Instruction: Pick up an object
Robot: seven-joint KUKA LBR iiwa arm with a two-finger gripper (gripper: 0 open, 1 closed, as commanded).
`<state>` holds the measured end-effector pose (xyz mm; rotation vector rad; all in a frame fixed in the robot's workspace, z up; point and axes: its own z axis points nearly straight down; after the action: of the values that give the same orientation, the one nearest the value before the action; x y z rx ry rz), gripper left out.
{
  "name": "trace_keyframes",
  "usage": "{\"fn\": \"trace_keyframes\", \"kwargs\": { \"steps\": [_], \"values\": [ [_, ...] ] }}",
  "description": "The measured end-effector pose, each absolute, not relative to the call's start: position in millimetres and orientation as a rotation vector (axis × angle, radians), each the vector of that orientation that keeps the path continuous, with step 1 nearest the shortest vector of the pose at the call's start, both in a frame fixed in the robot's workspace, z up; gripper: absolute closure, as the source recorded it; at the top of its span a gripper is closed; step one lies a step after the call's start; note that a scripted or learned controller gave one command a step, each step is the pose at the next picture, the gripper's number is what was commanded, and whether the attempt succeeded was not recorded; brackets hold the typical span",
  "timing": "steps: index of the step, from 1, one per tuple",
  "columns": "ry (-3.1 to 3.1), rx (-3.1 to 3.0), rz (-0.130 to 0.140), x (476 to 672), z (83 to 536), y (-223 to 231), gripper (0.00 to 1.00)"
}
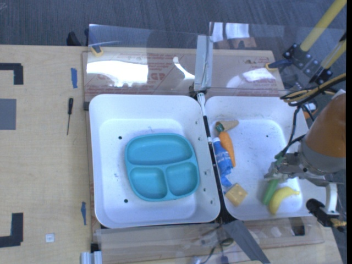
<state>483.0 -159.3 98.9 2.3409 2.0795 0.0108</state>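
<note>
A: Progress on the pick?

B: None that shows. The gripper (281, 169) hangs low in the right bin (258, 126), near its right wall, just above the banana (284, 196) and a green piece (270, 189) lying beside it. Whether it is spread or pressed together, I cannot tell.

A: Anything lifted?

B: No. The banana lies on the bin floor. The toy carrot (228, 145), blue wrapper (223, 166) and yellow block (237, 193) sit along the left wall, well apart from it. The teal divided plate (162, 166) is in the left bin (104, 147).

A: What's left?

B: Closing on something and raising it, I'd judge.
</note>
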Motion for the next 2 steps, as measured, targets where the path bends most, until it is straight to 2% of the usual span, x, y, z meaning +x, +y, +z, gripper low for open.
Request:
{"fn": "trace_keyframes", "kwargs": {
  "steps": [1, 2],
  "values": [
    [2.174, 2.252, 0.011, 525.8, 231.5, -170.4, 1.0],
    [2.147, 2.285, 0.003, 522.4, 276.7, -210.5, 1.0]
  ]
}}
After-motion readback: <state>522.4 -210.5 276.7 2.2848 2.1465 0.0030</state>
